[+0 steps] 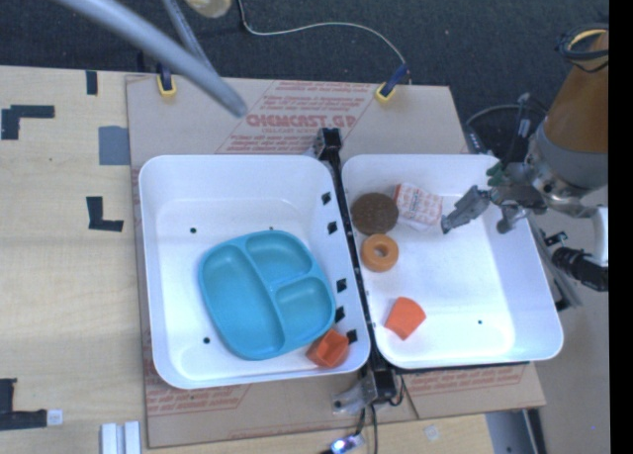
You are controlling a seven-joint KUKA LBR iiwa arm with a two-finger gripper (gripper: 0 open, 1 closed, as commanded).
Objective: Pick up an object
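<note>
You have the gripper open and empty over the right bin's far edge, nearest the crinkled packet there: likely light, soft and slippery, so pinch its middle.

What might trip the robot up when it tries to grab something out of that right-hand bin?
The brown disc, the ring and the white packet sit bunched near the divider, so the gripper may nudge a neighbour or hit the bin wall. The disc looks flat and may be hard to pinch. The orange block lies apart and seems the easier target.
</note>
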